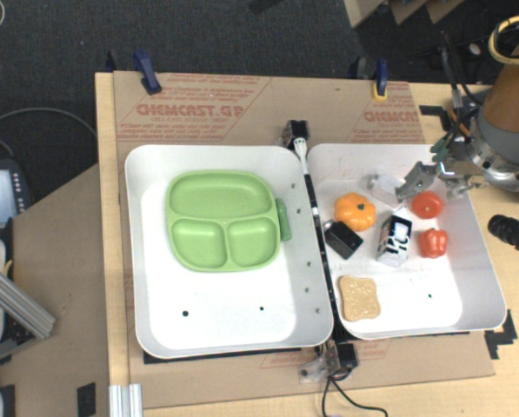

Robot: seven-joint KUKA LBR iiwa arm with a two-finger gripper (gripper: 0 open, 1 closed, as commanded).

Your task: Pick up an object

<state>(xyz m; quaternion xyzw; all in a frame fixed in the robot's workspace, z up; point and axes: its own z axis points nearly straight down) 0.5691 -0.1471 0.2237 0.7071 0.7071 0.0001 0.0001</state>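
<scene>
Gripper (413, 183) hovers over right bin (481, 307), upper part, beside tomato (427, 204); jaws look narrowly apart, holding nothing. Other candidates close by: red pepper (432, 243), small pumpkin (355, 211), black-and-white carton (395, 237), black block (342, 239), toast (359, 297). Advice: choose tomato, nearest; centre over it; open wider before descent; avoid bin wall.

Looks like a robotics lab setup is sitting here: a cardboard sheet (242, 102) is lying clamped to the bench with blue clamps (146, 70), and two white bins (155, 320) are resting on it. Loose cables (346, 398) are trailing off the front, aluminium framing (16, 302) is poking in at left, and dark carpet (111, 16) is showing behind.
</scene>
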